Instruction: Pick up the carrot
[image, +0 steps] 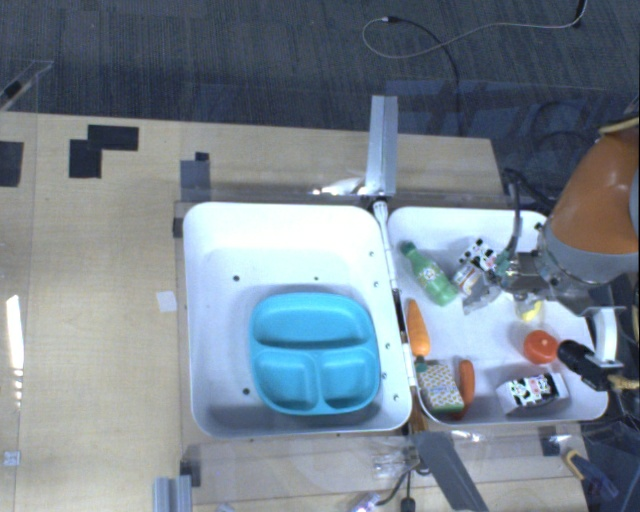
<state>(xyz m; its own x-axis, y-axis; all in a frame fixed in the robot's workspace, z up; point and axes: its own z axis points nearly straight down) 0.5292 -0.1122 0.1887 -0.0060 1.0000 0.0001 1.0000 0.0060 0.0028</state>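
— Where's the carrot (417, 329) lying?
— Along the right bin's (497, 418) left wall (pointed end facing away), green bottle (429, 274) beyond, box (441, 388) nearer.
— The gripper (478, 285)?
— Hovering nearby; its opening is impossible to tell.

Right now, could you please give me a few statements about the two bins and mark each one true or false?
1. The carrot lies in the right bin, along its left wall. True.
2. The blue tray sits in the right bin. False: it is in the left bin.
3. The green bottle lies beyond the carrot. True.
4. The end effector is over the left bin. False: it is over the right bin.
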